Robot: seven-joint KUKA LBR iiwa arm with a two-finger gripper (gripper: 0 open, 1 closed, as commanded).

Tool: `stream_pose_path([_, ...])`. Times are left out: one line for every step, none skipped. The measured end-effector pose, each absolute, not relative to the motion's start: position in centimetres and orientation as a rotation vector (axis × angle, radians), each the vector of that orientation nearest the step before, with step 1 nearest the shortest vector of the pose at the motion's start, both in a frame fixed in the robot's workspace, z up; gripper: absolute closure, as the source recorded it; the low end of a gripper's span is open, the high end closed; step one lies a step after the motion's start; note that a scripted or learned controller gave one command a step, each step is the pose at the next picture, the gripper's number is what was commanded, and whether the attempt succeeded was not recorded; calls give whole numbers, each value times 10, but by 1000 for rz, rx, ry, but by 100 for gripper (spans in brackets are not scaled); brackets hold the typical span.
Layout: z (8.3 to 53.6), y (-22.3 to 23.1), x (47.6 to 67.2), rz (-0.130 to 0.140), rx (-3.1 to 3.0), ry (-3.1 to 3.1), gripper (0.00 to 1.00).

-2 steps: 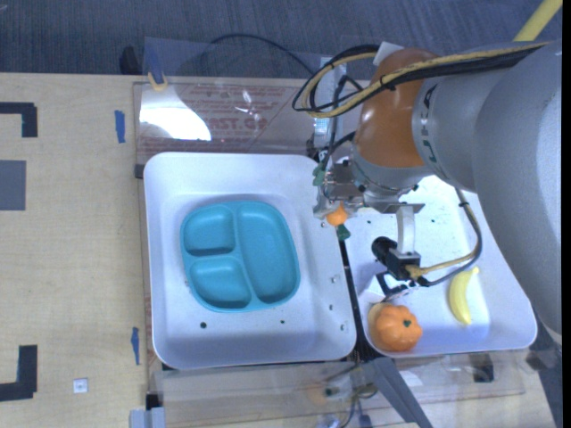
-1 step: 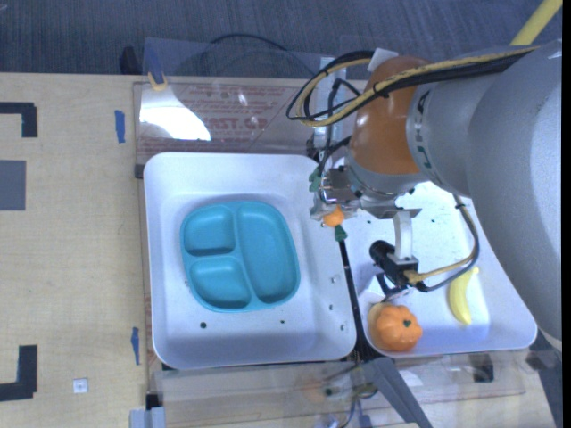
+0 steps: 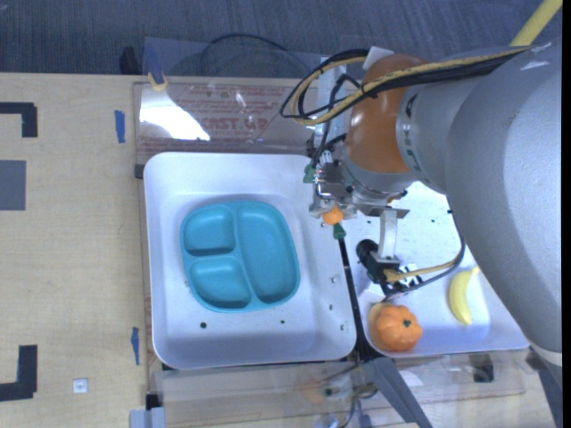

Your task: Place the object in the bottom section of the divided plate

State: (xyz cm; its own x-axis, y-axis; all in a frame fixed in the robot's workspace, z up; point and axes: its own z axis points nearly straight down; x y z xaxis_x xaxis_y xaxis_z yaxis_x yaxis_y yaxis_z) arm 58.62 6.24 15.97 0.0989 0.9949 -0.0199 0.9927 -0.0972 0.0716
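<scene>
1. Nearest the camera, in the right bin [image 3: 437,239], a round orange fruit [image 3: 395,326] sits against the front wall. A banana [image 3: 461,297] lies just beside it toward the arm's side. Both rest loose and well apart from the plate.
2. Next back, the blue divided plate [image 3: 239,254] lies flat in the middle of the left bin [image 3: 169,328]. It has two small sections on one side and a long one on the other. The bottom section faces the camera and nothing lies in it, so the placing looks not yet done.
3. Further back, the pincer [image 3: 335,205] hangs over the wall between the two bins, at the plate's far right corner. I cannot tell whether it is open or closed.
4. A small orange-and-green piece [image 3: 335,221] shows right beneath it. This may be the object to be placed, though whether it is gripped I cannot tell.
5. Behind, the grey arm [image 3: 482,123] reaches in low, and the pale worktop [image 3: 62,239] spreads beyond the bins.
</scene>
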Motion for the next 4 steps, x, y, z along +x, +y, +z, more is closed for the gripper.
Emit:
stream_pose_path([160, 63, 587, 49, 2284, 2056, 100])
stream_pose_path([159, 65, 580, 45, 2326, 2011, 100])
stream_pose_path([159, 66, 579, 46, 2319, 2016, 100])
stream_pose_path([159, 66, 579, 45, 2307, 2028, 100])
